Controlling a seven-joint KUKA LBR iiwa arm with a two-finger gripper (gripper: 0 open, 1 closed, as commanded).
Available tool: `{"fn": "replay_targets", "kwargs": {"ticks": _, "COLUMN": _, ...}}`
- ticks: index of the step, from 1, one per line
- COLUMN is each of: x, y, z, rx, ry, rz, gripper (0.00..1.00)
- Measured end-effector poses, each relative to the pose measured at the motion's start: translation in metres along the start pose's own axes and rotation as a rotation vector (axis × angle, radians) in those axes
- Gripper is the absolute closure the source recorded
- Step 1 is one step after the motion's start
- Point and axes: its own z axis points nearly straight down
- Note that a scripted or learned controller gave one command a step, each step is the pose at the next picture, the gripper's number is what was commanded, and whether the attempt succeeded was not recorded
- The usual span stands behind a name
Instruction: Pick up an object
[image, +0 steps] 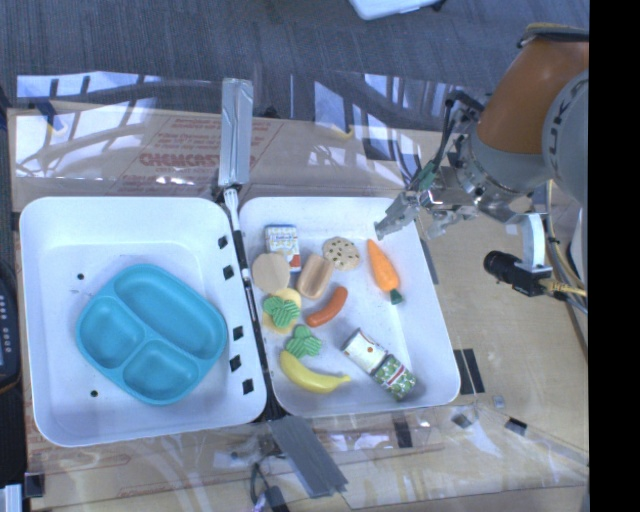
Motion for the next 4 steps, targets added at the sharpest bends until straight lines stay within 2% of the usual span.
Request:
{"fn": "replay_targets", "kwargs": {"ticks": 1, "x": -0.017, "y": -0.003, "z": 0.152, "rx": 0.007, "ry": 0.002, "rz": 0.116, "gripper": 0.0}}
{"fn": "replay_targets", "kwargs": {"ticks": 2, "x": -0.005, "y": 0.003, "z": 0.183, "rx": -0.004, "ry": 0.0, "rz": 0.076, "gripper": 0.0}}
{"fn": "replay_targets", "kwargs": {"ticks": 3, "x": -0.005, "y": 0.003, "z": 0.183, "rx": -0.004, "ry": 0.0, "rz": 0.076, "gripper": 0.0}}
{"fn": "replay_targets", "kwargs": {"ticks": 4, "x": -0.005, "y": 0.002, "z": 0.175, "rx": 0.0, "ry": 0.001, "rz": 0.072, "gripper": 1.0}}
